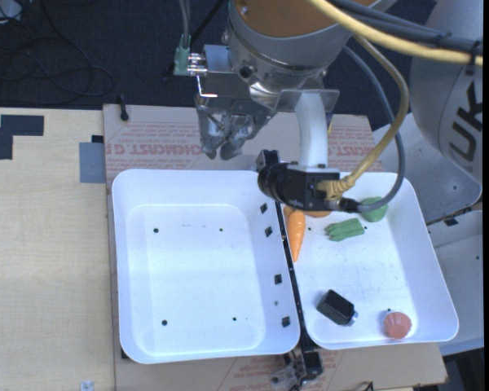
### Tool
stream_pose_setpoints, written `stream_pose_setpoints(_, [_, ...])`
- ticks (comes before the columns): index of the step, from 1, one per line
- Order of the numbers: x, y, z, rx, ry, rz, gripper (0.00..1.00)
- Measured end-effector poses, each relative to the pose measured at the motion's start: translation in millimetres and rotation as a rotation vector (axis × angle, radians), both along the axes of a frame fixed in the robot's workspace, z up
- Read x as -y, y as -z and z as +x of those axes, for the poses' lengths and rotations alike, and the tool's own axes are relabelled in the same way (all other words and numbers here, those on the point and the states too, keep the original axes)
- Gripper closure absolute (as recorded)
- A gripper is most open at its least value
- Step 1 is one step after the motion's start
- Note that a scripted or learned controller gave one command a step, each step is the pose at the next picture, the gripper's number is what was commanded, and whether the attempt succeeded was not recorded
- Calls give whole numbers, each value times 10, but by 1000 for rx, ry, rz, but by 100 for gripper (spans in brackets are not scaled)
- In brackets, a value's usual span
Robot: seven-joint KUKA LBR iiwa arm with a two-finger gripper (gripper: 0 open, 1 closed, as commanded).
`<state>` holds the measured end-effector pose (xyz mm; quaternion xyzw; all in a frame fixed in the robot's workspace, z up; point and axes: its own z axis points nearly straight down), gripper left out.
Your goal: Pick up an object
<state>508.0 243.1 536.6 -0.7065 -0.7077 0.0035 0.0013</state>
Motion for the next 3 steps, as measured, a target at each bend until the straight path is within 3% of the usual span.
stream_pose_setpoints(1, [2, 1, -327, 0, 0, 0, 100])
stream_pose_setpoints(2, [-19, -98, -327, -3, -8, -1, 100])
stream_pose_setpoints(3, [-10, -5, 247, 5, 2, 2, 100])
